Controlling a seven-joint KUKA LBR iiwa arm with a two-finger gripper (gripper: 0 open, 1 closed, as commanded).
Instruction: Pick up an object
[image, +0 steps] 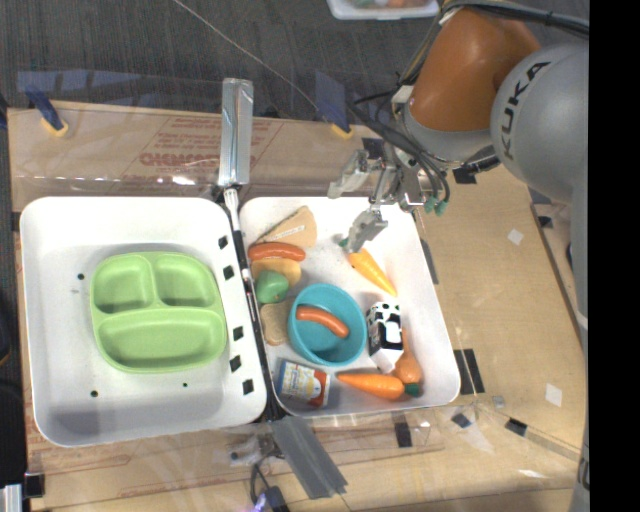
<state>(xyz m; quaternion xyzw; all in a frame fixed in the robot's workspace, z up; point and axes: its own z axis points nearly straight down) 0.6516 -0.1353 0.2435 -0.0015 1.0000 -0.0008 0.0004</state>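
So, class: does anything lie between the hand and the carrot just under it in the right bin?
Nothing visible does. The hand hangs just above the upper carrot, with bare bin floor around that carrot's top end.

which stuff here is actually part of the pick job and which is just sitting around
Part of the job:
gripper, over the right bin
carrot just below it
second carrot
sausage in the blue bowl
hot dog
cow-print carton
can

Lying about:
green divided plate
left bin
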